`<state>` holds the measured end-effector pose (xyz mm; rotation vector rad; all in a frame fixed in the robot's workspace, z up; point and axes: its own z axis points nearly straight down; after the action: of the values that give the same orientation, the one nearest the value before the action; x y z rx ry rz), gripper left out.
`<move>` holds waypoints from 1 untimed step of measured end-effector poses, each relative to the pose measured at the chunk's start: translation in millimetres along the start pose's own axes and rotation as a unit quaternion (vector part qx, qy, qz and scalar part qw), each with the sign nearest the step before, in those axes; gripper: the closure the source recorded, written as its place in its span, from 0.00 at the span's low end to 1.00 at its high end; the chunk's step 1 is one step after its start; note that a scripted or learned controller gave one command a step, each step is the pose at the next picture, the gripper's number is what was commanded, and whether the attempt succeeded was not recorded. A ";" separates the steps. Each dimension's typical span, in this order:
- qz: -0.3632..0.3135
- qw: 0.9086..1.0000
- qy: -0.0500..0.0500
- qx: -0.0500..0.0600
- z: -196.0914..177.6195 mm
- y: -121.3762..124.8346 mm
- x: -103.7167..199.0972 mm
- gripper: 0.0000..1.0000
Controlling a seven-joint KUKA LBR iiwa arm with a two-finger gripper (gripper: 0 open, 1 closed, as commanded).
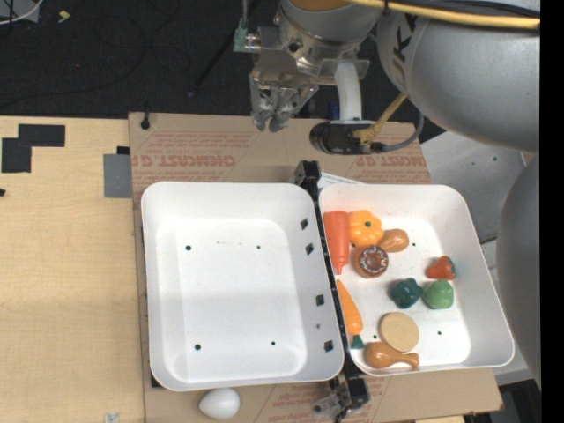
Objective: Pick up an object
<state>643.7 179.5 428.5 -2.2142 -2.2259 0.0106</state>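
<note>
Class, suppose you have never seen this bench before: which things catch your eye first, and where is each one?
The bright toy foods crowd the right bin, orange, green and brown against its white. Above the bins, the end effector hangs over the cardboard sheet beyond the left bin. A lone white egg lies outside the bins, at the left bin's near edge.

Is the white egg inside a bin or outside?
Outside. The white egg lies on the cardboard, just below the left bin.
</note>
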 end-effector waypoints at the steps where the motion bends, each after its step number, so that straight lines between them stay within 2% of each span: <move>1: 0.001 1.000 0.002 -0.008 -116.7 -1.1 -17.8 1.00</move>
<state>643.4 162.1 545.3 -2.2228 -2.2279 -0.0120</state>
